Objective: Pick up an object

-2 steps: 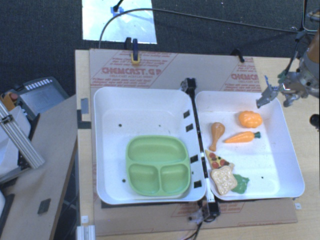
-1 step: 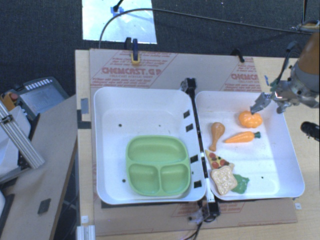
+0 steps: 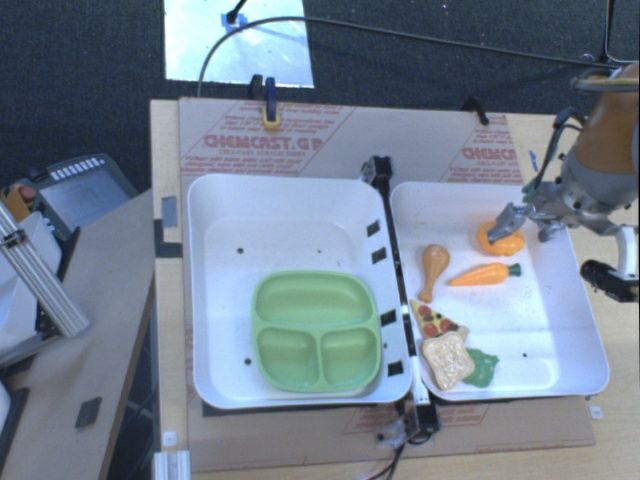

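- the pale wooden worktop (image 3: pixel 165 298) carries a brown cardboard sheet printed with red lettering (image 3: pixel 300 133), and two shallow white plastic bins sit on it side by side.
- the left white bin (image 3: pixel 215 228) holds a light green plastic divided plate with three compartments (image 3: pixel 316 330), lying toward its near right corner.
- the right white bin (image 3: pixel 560 328) holds toy food: a tan plastic drumstick (image 3: pixel 432 268), an orange plastic carrot with a green tip (image 3: pixel 485 274), a small pizza slice (image 3: pixel 434 320), a beige toast slice (image 3: pixel 447 358) touching a green leaf-shaped piece (image 3: pixel 482 366).
- a small rounded orange toy (image 3: pixel 499 238) lies near the far right side of the right bin.
- the pincer (image 3: pixel 524 218) on the grey arm with an orange band (image 3: pixel 605 143) sits just above and beside that orange toy; how far it is parted i cannot tell, and no object is seen between its tips.
- beyond the worktop is dark carpeted floor (image 3: pixel 80 58) with a shiny silver square sheet (image 3: pixel 238 26) and black cables (image 3: pixel 420 33).
- at the left stands a grey device with a screen (image 3: pixel 80 193).
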Controlling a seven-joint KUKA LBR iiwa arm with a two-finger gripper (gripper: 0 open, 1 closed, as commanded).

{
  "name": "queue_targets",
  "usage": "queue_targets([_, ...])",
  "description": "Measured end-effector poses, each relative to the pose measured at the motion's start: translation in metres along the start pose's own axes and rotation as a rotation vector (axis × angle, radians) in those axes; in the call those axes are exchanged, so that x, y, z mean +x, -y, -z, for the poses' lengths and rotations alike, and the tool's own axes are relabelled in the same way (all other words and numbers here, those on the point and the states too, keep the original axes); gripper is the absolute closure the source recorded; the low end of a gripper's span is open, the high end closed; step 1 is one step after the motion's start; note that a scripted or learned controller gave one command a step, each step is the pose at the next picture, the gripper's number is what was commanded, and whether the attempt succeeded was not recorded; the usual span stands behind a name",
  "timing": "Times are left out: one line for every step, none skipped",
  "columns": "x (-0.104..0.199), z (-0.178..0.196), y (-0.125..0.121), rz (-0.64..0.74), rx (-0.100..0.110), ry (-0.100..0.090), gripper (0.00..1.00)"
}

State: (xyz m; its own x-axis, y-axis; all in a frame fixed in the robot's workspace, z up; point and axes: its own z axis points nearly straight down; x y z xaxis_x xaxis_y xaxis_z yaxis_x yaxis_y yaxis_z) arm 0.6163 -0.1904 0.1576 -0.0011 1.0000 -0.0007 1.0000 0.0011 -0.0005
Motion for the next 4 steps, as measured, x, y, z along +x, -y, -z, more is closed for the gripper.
queue_targets([0.001,-0.041,0.0,0.0,0.0,0.0,0.0])
queue_targets([0.001,-0.027,-0.002,0.001,-0.007,0.002,1.0])
queue_targets([-0.005,0.037,-0.003,0.001,-0.009,0.002,1.0])
queue_targets([-0.013,0.098,-0.001,0.0,-0.009,0.002,1.0])
